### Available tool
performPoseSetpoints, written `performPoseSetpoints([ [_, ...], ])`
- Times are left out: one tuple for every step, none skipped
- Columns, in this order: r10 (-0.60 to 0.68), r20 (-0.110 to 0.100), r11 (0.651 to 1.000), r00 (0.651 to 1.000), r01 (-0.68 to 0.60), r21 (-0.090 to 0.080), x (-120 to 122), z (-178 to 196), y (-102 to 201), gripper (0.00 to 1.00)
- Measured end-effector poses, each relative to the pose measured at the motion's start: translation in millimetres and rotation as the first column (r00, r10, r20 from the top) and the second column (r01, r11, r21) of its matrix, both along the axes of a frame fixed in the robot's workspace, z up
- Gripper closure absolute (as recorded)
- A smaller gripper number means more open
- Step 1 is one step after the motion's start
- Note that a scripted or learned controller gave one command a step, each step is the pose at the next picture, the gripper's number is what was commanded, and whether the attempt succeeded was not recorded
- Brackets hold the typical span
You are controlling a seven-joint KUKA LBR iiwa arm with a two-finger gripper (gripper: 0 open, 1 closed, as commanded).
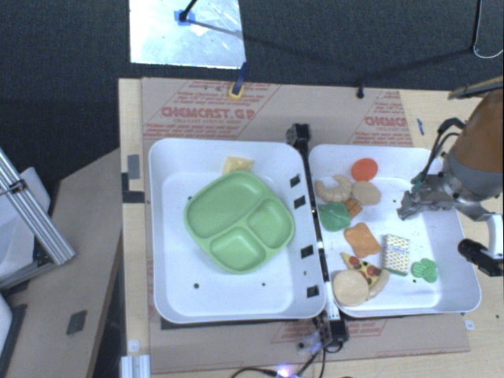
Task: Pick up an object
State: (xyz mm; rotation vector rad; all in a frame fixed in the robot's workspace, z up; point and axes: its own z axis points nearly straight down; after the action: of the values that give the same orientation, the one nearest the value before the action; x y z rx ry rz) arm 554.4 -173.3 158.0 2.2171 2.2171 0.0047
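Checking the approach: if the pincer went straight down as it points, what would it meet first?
Probably bare floor of the right bin; the pincer hangs right of the food pieces, though depth is unclear.

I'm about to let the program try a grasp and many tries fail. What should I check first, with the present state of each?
1. Gripper is over the right bin, where the objects lie: ok.
2. Nothing is between its fingers: cannot tell, too small and blurred.
3. Bare bin floor lies under the gripper, with no object directly below: ok.
4. Nearest targets stand apart: the patterned block and the green piece are separate: ok.
5. The pile by the divider is crowded, with the pizza slice touching the round cookie: not ok for a clean grasp.
6. The green tray sits in the left bin, out of the way: ok.
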Motion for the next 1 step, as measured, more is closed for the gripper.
performPoseSetpoints([
  [0.003, -0.002, 1.0, 1.0, -0.003, 0.001, -0.2, 43.6, -3.8, 1.0],
])
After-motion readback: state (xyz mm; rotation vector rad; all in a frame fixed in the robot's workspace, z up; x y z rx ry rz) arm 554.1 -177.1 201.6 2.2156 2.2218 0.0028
